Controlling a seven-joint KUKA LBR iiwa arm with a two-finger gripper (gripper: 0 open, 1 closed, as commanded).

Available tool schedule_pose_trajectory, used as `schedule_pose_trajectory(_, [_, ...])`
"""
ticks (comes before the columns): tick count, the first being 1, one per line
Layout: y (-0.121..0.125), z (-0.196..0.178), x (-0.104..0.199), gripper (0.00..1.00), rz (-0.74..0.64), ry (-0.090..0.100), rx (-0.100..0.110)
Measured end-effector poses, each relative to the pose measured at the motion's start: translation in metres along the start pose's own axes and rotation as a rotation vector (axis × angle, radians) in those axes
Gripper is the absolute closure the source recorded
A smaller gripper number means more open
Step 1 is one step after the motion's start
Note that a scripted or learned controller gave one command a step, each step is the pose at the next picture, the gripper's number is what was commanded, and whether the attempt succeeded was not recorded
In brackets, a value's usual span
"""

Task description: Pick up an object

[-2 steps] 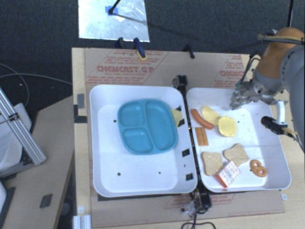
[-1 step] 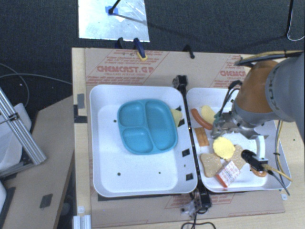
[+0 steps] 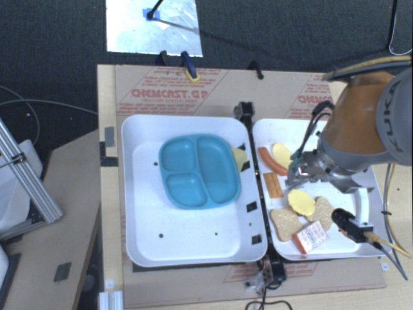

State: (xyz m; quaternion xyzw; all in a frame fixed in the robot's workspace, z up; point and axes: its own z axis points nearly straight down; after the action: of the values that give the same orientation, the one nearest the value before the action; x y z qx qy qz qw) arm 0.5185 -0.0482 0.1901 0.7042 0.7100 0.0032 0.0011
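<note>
The target items lie in my right bin point(image 3: 368, 254): a sausage point(image 3: 272, 161), a yellow round piece point(image 3: 301, 202), a cracker point(image 3: 286, 222) and a red-and-white packet point(image 3: 310, 236). My gripper point(image 3: 303, 172) hangs just above them; its opening cannot be determined. Step in hand, as judged: approach. Next: descend onto one item. The left bin point(image 3: 142, 237) holds a blue tray point(image 3: 199, 171).

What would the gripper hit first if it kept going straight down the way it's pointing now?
Most likely the yellow round food piece in the right bin, just below the gripper. The orange wafer lies close beside it, and height is hard to judge from this slanted view.
</note>
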Motion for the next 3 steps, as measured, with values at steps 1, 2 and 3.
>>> schedule_pose_trajectory(1, [-0.016,0.006,0.058,1.0,0.0,-0.001,0.007])
schedule_pose_trajectory(2, [-0.03,-0.043,0.104,1.0,-0.001,0.0,0.001])
schedule_pose_trajectory(3, [-0.03,-0.041,0.101,0.0,0.006,-0.002,0.004])
